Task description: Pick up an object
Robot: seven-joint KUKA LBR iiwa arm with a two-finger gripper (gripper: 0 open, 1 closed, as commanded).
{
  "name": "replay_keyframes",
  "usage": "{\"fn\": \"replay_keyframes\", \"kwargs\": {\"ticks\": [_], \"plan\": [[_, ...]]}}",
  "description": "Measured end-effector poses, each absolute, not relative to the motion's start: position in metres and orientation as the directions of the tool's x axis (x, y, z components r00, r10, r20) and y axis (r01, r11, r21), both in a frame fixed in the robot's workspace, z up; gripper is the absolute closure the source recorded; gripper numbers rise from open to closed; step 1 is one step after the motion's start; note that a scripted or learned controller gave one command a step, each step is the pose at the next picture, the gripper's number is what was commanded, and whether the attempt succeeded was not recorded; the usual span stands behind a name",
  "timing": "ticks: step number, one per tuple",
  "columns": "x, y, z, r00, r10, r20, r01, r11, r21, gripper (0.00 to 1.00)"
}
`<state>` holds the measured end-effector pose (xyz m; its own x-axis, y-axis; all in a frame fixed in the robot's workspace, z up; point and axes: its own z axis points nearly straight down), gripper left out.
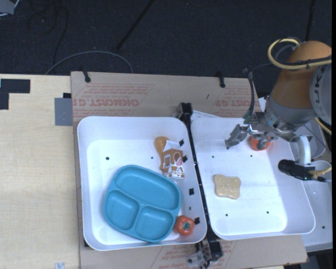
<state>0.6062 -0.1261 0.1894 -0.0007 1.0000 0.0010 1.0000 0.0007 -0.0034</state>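
Observation:
My gripper (247, 139) hangs low over the back of the right bin (302, 220), under the grey wrist with its orange band. A small red-orange round object (261, 144) lies right by the gripper, partly covered by it; I cannot make out whether it is gripped. A beige toast-shaped piece (227, 186) rests on the right bin's floor, in front of the gripper and a little to its left.
The left bin (89, 150) holds a blue divided plate (141, 203), a brown-orange drumstick-shaped item (161, 144), a small printed packet (173, 165) and a red tomato-like ball (184, 225). A black divider (192, 167) runs between the bins.

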Motion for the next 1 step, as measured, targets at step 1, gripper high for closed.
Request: {"fn": "replay_keyframes", "kwargs": {"ticks": [1], "plan": [[0.6037, -0.1243, 0.1252, 0.0, 1.0, 0.001, 1.0, 0.0, -0.008, 0.0]]}}
